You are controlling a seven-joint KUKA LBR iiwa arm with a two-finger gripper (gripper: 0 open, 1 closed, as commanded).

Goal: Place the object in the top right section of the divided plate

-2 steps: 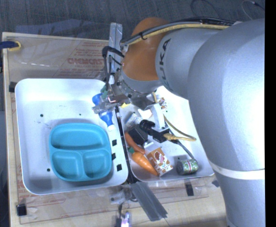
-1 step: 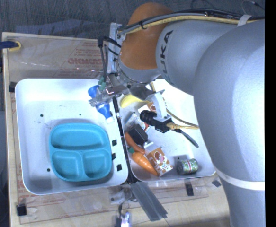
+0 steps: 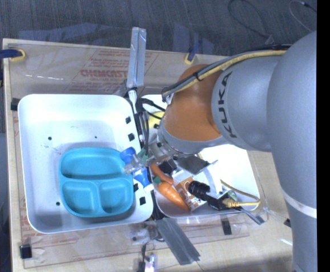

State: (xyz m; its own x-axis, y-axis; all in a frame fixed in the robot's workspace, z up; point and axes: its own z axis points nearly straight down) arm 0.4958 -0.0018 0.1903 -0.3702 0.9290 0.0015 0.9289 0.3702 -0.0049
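My hand [image 3: 135,164] hovers at the bins' shared edge — whether it grips anything I cannot tell. The carrot [image 3: 169,190] lies just right; the divided plate [image 3: 94,181] just left.

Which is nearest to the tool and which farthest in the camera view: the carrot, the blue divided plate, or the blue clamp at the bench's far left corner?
1. Carrot, in the right bin, just right of the tool.
2. Blue divided plate, in the left bin, to the tool's left.
3. Blue clamp, at the bench's far left corner.
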